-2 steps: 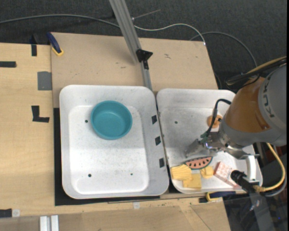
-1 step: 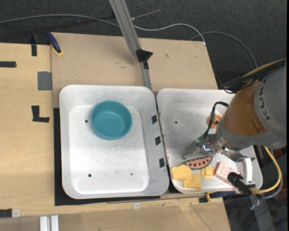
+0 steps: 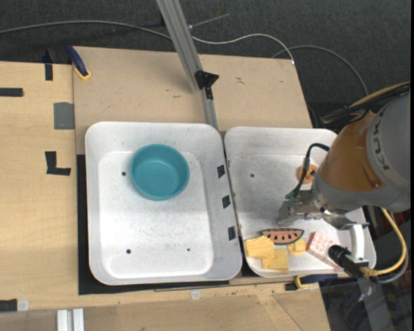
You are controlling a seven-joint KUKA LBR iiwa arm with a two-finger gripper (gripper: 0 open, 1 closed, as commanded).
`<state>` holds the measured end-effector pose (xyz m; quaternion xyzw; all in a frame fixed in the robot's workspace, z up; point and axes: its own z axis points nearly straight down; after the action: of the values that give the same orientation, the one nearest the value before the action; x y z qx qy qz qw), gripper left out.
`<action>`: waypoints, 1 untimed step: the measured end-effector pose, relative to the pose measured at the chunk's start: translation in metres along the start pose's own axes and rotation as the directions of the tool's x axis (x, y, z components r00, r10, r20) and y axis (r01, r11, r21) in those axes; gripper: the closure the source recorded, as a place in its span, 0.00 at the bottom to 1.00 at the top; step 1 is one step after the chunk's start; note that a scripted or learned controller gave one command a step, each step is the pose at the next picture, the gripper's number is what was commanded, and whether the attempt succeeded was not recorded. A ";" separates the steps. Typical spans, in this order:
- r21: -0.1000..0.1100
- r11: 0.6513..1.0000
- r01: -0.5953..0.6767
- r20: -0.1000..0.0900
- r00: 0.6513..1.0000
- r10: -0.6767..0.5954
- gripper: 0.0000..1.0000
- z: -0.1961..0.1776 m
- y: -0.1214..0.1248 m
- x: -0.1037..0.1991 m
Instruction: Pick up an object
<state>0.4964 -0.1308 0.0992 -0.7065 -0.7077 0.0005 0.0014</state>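
The arm's end effector (image 3: 290, 211) hangs over the right bin (image 3: 262, 150), its grip state impossible to tell. At the bin's six o'clock lies a watermelon slice (image 3: 283, 237), seemingly light, stiff plastic, long axis running three to nine o'clock; pinching across its narrow width looks best.

A wooden counter (image 3: 27, 185) is seen carrying two shallow white bins side by side, the left bin (image 3: 100, 254) and the right bin (image 3: 262, 147). A grey metal pole (image 3: 183, 36) slants across the top, and thin cables (image 3: 90, 25) are laid over the dark floor (image 3: 317, 12).
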 end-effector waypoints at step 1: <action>-0.006 1.000 0.000 0.002 1.000 0.000 1.00 -0.058 0.007 -0.006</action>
<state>0.5035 -0.1373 0.1568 -0.7066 -0.7076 -0.0008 -0.0016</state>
